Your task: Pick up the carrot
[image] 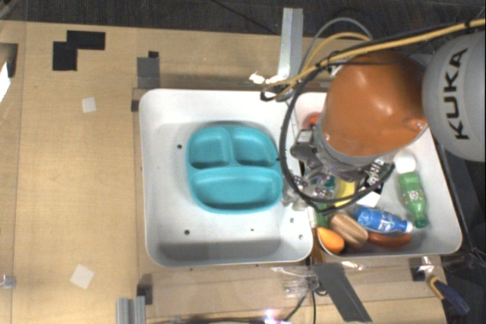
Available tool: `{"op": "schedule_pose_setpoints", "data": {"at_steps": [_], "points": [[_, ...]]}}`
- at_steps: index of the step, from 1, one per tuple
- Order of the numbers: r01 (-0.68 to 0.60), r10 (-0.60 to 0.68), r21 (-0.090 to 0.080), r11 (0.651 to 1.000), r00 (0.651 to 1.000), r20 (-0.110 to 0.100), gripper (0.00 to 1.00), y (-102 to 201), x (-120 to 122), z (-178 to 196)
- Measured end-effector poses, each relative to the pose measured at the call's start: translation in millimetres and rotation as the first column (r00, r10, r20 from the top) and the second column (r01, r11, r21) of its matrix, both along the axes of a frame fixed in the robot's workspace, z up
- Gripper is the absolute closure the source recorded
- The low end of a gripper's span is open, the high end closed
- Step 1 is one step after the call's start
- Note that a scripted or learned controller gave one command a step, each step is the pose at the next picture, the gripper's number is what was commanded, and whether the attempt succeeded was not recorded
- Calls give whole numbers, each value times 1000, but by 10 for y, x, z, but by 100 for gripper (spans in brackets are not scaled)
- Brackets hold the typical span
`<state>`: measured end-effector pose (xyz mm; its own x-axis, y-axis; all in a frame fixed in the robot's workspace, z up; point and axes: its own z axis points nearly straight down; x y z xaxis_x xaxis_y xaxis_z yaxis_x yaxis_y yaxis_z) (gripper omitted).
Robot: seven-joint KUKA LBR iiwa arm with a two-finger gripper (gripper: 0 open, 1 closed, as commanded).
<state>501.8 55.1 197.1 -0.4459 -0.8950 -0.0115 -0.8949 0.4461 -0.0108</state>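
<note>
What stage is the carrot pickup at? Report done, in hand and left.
Done: the arm is over the right bin, above the toy food. In hand: nothing that can be confirmed; the wrist hides the claw. Left: the pickup itself. The orange piece that may be the carrot lies at the bin's near left corner beside the hot dog and blue bottle. The teal divided plate sits in the left bin.

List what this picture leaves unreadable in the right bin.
- Hand: the arm's orange band covers it from above, so its grip can't be read.
- Carrot: just an orange end shows beside the hot dog.
- Red item: mostly behind the arm, can't be identified.
- Bin floor under the arm: hidden.
</note>
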Motion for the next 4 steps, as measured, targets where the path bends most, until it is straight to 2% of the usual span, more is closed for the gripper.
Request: {"op": "schedule_pose_setpoints", "data": {"at_steps": [1,2,3,4], "points": [[310,-310,-1,951,951,-6,100,-446,373,-114],[709,-709,4,705,705,-7,100,-459,291,272],[709,-709,3,705,705,-8,0,-459,289,267],[543,-543,1,840,840,-10,0,-177,55,-116]]}}
